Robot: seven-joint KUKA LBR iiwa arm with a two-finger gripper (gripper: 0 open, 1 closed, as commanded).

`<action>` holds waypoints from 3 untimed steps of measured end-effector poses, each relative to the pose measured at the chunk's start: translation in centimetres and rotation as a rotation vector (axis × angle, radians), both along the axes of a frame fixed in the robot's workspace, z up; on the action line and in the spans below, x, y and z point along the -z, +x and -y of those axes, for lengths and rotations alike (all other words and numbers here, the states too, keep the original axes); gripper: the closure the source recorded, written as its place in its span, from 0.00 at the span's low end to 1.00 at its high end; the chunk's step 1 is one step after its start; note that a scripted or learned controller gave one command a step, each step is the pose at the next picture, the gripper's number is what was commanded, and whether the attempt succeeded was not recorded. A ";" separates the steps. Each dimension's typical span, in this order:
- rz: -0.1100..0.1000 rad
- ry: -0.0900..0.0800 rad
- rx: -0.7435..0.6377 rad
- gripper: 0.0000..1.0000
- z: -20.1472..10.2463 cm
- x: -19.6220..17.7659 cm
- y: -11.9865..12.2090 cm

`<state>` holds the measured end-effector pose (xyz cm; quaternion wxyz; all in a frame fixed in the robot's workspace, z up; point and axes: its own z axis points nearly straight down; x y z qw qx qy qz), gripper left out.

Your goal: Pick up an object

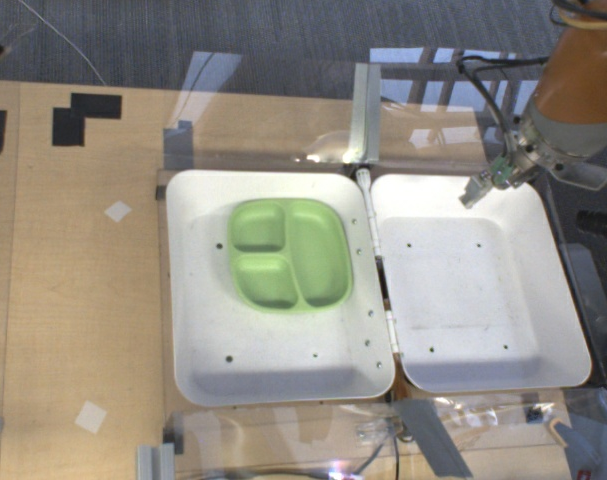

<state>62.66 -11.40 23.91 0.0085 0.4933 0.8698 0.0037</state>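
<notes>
A light green divided plate [288,254] with three compartments lies flat in the left white bin [203,368], slightly above that bin's middle. My gripper [480,190] hangs over the far right corner of the right white bin [483,368], well to the right of the plate and apart from it. Nothing shows between its tips. The arm's orange band [583,58] rises at the upper right.
A metal divider post [367,118] stands behind the seam between the two bins. Black cables [488,78] loop near the arm at the back right. Wooden bench surface with black markers [83,116] stretches to the left.
</notes>
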 end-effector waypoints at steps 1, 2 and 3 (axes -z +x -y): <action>-0.011 0.005 0.288 1.00 -4.7 -1.5 0.9; -0.004 0.004 0.281 1.00 -4.7 -2.8 1.0; 0.003 0.002 0.273 1.00 -4.8 -4.0 1.2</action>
